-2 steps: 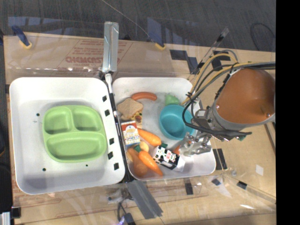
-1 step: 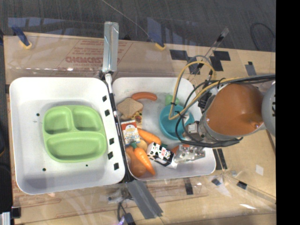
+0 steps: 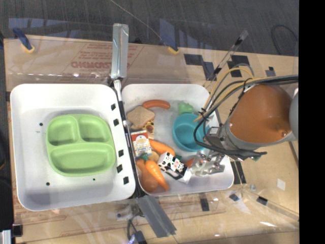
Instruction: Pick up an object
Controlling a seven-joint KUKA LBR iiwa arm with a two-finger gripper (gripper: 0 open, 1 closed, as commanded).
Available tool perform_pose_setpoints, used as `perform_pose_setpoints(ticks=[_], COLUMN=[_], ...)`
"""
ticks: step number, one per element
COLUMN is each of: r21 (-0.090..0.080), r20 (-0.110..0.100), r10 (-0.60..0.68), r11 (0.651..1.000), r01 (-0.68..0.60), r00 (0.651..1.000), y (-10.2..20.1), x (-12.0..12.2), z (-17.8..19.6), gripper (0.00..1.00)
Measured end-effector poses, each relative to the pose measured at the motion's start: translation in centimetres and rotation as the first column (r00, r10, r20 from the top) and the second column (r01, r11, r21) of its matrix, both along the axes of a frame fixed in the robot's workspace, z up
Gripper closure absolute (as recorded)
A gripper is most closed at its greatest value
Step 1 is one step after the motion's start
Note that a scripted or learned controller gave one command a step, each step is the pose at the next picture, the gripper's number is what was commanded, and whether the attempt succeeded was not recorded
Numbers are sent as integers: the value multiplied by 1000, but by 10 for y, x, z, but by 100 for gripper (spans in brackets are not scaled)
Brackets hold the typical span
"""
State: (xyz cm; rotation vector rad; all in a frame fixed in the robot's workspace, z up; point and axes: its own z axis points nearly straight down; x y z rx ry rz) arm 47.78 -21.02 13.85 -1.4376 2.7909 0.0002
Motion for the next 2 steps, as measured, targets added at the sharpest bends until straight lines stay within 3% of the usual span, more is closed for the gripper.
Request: perform_pose_setpoints(ticks=[1,2], r21=[1,-1], r20=[3,-3], r10=[-140,-177], r11=[990,984], r01=[140,177], r00=[990,984], y=[90,14], x=[27,25], z=[40,-4], gripper=[100,100])
